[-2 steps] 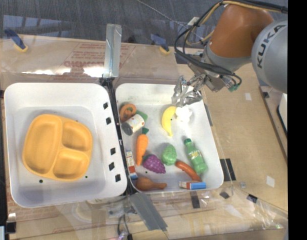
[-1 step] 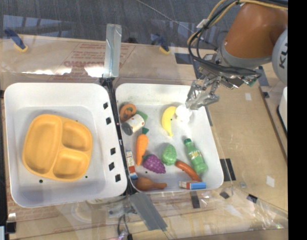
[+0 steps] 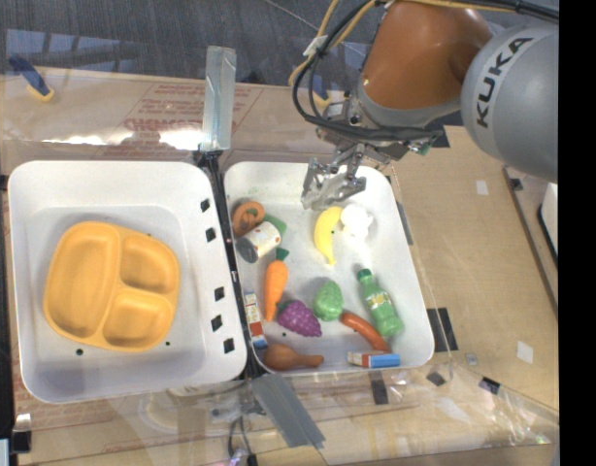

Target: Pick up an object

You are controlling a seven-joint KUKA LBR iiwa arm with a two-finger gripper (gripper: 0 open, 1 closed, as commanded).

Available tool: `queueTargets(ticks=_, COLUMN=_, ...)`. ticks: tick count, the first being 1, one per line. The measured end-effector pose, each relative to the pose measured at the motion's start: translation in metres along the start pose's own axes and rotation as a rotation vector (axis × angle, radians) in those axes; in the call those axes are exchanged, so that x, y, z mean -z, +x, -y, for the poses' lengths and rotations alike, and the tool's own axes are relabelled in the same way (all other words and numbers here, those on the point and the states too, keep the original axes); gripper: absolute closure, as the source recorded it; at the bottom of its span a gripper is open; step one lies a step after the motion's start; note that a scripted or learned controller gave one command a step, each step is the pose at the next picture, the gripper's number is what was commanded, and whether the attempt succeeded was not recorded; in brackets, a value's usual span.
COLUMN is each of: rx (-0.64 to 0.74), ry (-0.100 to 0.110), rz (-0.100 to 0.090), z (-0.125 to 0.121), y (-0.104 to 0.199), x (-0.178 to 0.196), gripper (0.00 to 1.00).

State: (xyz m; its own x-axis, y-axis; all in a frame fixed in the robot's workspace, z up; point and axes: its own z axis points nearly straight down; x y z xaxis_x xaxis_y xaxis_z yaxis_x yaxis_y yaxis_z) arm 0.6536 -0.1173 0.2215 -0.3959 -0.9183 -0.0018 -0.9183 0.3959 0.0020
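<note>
Nearest your camera, a brown drumstick toy (image 3: 290,359) lay at the front edge of the right bin (image 3: 411,289), long axis roughly left-right. Going left to right: the left bin (image 3: 26,260) held a yellow divided tray (image 3: 112,284). In the right bin you had a pretzel-like brown piece (image 3: 247,216), a small can (image 3: 260,242) on its side, an orange carrot (image 3: 275,287) pointing toward the front, purple grapes (image 3: 300,318), a green leafy piece (image 3: 328,300), a red-orange chili (image 3: 362,329) slanting front-right, a green bottle (image 3: 379,304) lying with its cap toward the back, and a small flat box (image 3: 374,360) at the front wall.

The gripper (image 3: 329,190) hung over the back of the right bin, above the toys; nothing was visibly between its fingers, and you cannot tell whether they were apart or together. Just below it in the view, toward the front, lay the yellow banana (image 3: 326,234), close but not visibly touching. It was smooth, curved, bright yellow, long axis running back to front, bowed toward the left. A white round toy (image 3: 355,221) sat touching its right side.
</note>
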Motion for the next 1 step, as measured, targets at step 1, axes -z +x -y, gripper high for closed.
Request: queueTargets(ticks=1, rx=0.254, ry=0.007, rz=0.0, z=0.0297, y=0.0585, x=0.0252, gripper=1.0)
